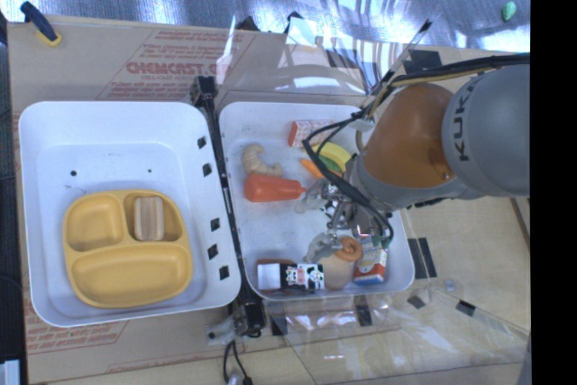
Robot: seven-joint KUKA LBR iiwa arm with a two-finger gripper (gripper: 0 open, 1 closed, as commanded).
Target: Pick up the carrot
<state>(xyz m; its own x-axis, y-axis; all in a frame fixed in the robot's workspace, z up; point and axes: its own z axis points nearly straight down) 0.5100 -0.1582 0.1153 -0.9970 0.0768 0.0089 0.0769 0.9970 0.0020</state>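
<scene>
The hand (pixel 338 221), jaw state indeterminable, hangs beside the orange tapered plastic carrot (pixel 273 188) amid clutter, so a neighbouring toy may be gripped instead.

One fixed camera looks down slantwise on both bins (pixel 117 117)

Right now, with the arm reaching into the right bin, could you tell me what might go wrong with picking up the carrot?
1. The gripper sits among crowded items, to the camera's right of the carrot, so it may close on a neighbour instead.
2. The beige piece lies close beside the carrot and could get nudged or caught.
3. The arm and its cables cover part of the right bin, hiding the contact area from the camera.
</scene>
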